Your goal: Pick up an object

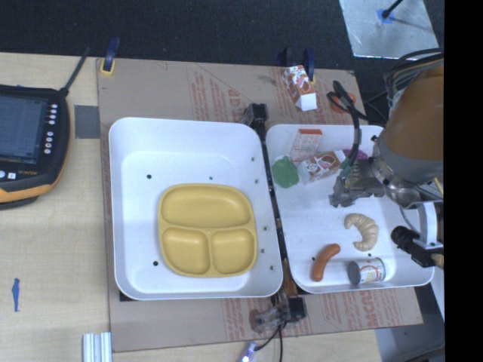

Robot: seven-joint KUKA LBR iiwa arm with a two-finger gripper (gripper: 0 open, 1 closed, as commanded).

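Observation:
The right bin (302, 236) holds a green round piece (285, 173), an orange-and-white carton (306, 142), a printed snack packet (321, 164), a beige croissant (363, 230), a red-brown sausage (325, 262) and a small can (367, 271) lying on its side. My gripper (343, 193) hangs over the middle of this bin, just right of the packet and above the croissant. Nothing shows between its fingers.
The left bin (136, 157) carries a yellow three-compartment plate (207, 228). A small carton (299, 87) lies on the cardboard behind the bins. A tablet pendant (26, 142) rests at the far left. The arm's grey-orange body (411, 127) covers the right bin's far right corner.

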